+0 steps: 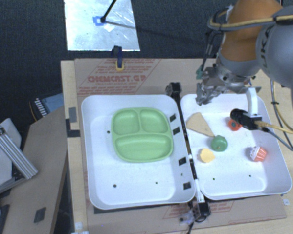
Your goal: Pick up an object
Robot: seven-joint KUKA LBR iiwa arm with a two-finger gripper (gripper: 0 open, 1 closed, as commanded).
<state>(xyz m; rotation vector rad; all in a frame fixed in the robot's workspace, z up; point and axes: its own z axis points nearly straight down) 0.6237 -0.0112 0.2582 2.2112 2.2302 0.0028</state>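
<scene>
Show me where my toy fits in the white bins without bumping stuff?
Left white bin: bare floor between the green divided plastic plate and the front rim. Right white bin: bare strip between the small yellow lump, the orange-and-white piece and the front rim. Crowded: its middle, with the tan wedge and round green ball, and its back-left corner under the hand.

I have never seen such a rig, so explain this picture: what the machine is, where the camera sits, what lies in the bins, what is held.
The grey machine with the orange band is a robot arm; its gripper hangs over the far left corner of the right bin. One fixed camera looks down at a slant from above. The left bin holds a green divided plate. The right bin holds a tan wedge, a green ball, a yellow piece, a red piece and an orange-and-white piece. All lie on the bin floor; nothing looks held.
</scene>
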